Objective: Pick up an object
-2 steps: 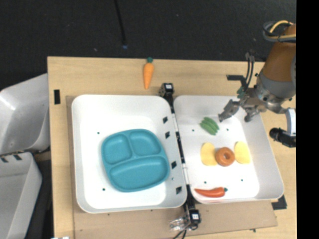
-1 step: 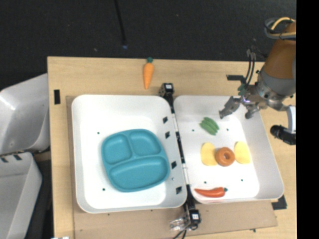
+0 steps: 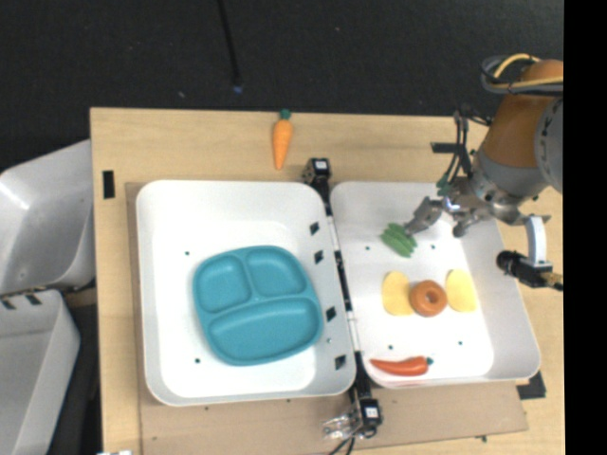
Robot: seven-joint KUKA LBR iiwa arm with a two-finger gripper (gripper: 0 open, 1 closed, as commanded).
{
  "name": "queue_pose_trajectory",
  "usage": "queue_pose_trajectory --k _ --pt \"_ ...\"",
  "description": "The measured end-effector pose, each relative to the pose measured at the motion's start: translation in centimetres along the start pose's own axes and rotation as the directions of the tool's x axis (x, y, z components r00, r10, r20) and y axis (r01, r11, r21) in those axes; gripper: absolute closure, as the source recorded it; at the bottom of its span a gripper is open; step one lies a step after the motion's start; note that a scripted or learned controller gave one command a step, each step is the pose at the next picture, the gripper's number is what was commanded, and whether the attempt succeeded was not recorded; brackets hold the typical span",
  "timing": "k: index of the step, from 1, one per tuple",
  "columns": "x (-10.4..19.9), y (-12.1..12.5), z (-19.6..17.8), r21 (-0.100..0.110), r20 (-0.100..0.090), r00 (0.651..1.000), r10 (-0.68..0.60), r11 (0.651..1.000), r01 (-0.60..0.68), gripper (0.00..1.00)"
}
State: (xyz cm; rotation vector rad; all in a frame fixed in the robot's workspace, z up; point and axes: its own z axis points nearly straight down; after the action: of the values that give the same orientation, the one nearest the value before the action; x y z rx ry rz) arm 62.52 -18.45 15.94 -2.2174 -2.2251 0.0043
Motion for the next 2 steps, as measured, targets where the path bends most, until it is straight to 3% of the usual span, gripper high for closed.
queue_pose_trajectory --k 1,2 --pt "-0.1 -0.1 5.3 0.001 0.0 1.0 0.002 1.0 -0.002 0.0" --pt "-0.2 0.1 3.8 -0.006 0.001 1.0 0.001 1.0 -0.001 1.0"
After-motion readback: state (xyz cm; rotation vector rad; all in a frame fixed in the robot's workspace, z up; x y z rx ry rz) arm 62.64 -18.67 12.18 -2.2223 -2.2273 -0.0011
